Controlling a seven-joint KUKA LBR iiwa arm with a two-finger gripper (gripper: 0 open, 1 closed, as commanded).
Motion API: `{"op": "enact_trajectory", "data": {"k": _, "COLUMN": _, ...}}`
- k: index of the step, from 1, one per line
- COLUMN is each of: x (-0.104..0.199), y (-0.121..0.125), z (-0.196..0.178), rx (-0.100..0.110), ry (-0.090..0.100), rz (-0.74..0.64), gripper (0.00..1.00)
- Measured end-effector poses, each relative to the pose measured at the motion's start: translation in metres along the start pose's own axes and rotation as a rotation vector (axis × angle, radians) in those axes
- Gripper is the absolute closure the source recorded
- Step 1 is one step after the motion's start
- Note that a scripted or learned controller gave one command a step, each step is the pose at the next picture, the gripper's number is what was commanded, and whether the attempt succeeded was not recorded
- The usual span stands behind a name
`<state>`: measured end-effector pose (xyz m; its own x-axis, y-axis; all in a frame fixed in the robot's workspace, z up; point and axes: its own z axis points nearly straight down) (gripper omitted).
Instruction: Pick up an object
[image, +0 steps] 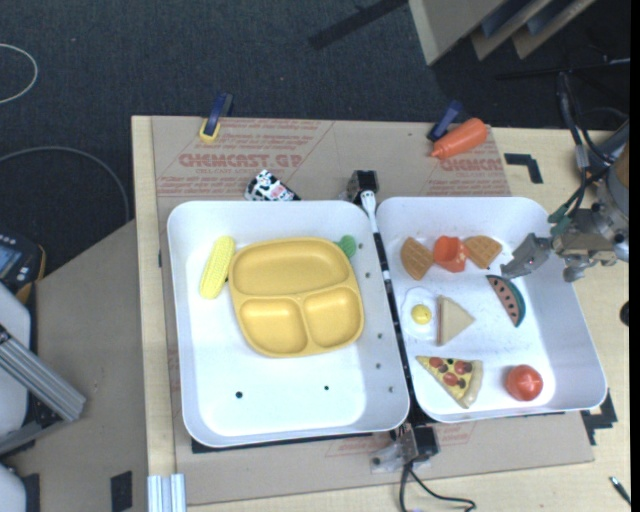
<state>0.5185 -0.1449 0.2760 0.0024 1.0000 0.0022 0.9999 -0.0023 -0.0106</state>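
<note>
The right bin (575, 330) holds several toy foods: a brown cookie (416, 258), a red piece (449, 252), a toast slice (482, 250), a watermelon slice (508, 299), a fried egg (420, 313), a sandwich wedge (455, 321), a pizza slice (452, 377) and a tomato (523, 381). My gripper (548, 264) hangs over the bin's upper right part, just above and right of the watermelon slice. It is open, with nothing between its fingers.
The left bin (200, 360) carries a yellow divided plate (296, 296), a corn cob (216, 266) and a small green piece (347, 244). An orange carrot (460, 138) and a black-and-white toy (270, 187) lie on the board behind the bins.
</note>
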Motion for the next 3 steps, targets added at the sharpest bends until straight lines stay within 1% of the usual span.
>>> {"op": "enact_trajectory", "data": {"k": 1, "x": 0.000, "y": 0.002, "z": -0.005, "rx": -0.010, "ry": -0.002, "rz": -0.002, "gripper": 0.00}}
{"op": "enact_trajectory", "data": {"k": 2, "x": -0.003, "y": 0.003, "z": 0.038, "rx": -0.005, "ry": 0.000, "rz": -0.001, "gripper": 0.00}}
{"op": "enact_trajectory", "data": {"k": 3, "x": -0.008, "y": 0.000, "z": 0.083, "rx": -0.005, "ry": 0.000, "rz": -0.001, "gripper": 0.00}}
